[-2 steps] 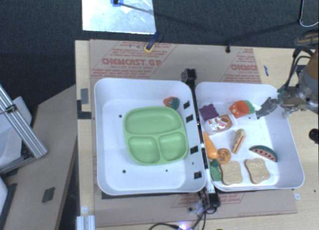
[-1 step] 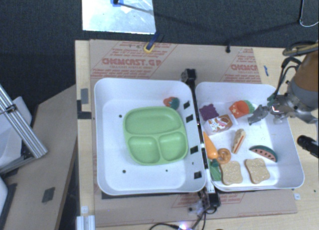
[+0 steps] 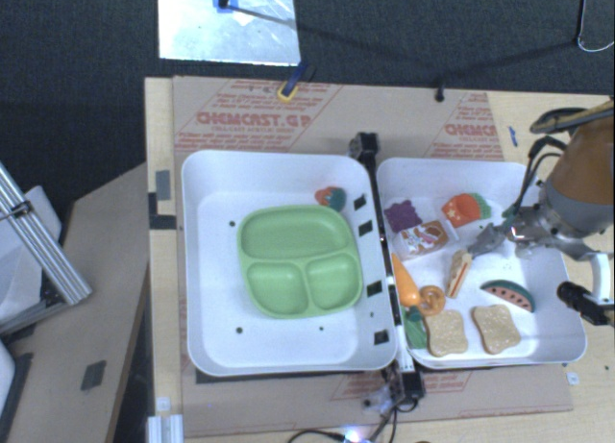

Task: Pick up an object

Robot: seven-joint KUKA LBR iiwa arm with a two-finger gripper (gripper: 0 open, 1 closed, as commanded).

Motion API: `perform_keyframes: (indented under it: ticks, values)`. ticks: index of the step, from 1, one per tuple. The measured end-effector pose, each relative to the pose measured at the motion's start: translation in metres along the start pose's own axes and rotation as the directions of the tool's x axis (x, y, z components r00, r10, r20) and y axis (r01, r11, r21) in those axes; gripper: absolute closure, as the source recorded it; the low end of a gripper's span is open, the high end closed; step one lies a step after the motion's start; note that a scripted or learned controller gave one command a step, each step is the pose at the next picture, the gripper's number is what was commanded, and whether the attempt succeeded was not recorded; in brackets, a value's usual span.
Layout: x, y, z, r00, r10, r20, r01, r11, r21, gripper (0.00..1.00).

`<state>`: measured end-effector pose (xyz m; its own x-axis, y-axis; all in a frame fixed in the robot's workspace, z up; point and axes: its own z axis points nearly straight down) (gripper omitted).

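The right bin (image 3: 553, 340) holds several toy foods: purple grapes (image 3: 403, 213), an orange-red piece with a green top (image 3: 465, 209), a small wrapped snack (image 3: 424, 236), a sandwich wedge (image 3: 458, 273), a watermelon slice (image 3: 506, 294), two bread slices (image 3: 447, 332) (image 3: 496, 328), a carrot (image 3: 405, 282) and a pretzel (image 3: 431, 299). My gripper (image 3: 485, 239) hangs low over the middle of this bin. It is just up and right of the sandwich wedge and below the orange-red piece. Nothing is visibly held.
The left bin (image 3: 207, 239) holds a green divided plate (image 3: 298, 260) and a small red and green toy (image 3: 331, 197) near its back right corner. A black divider (image 3: 377, 239) runs between the bins. The arm's body (image 3: 581, 182) covers the right bin's right side.
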<state>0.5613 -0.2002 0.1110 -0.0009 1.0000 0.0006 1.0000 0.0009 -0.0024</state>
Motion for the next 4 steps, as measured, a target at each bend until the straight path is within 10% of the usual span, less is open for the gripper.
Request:
perform_keyframes:
  ticks: [1, 2, 4]
  values:
    - [0.001, 0.0, 0.028, 1.0, -0.001, 0.0, 0.001, 1.0, -0.002, 0.0]
    - [0.0, 0.002, 0.015, 1.0, -0.001, 0.002, 0.001, 1.0, -0.007, 1.0]
    - [0.004, 0.003, -0.093, 1.0, -0.004, 0.003, 0.004, 1.0, -0.009, 1.0]
